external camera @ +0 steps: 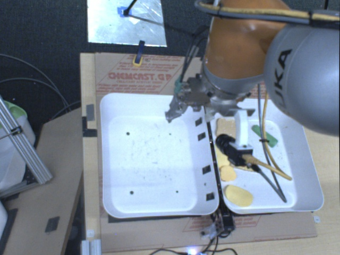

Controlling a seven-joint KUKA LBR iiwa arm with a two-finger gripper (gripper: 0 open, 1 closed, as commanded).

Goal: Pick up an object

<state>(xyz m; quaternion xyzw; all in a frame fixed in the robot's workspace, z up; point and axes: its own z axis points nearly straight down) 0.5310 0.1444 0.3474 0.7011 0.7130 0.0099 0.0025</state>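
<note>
Task barely begun, by my read; nothing seen lifted. Gripper (174, 112) hangs over the left bin (149, 166), at its 1 o'clock corner, close to the divide w/ the right bin (300, 169); can't tell if it's spread or pressed together, too blurred, & no obj seen in it. Left bin shows just dark specks; candidate objs all lie in the right bin: yellow disc (239, 196) at its 6 o'clock end, smaller yellow disc (228, 172) just beside it toward 11 o'clock, green piece (265, 135) near 1 o'clock. Left to do, prob.: shift over an obj, descend, close, lift; i.e. the whole pick.
</note>
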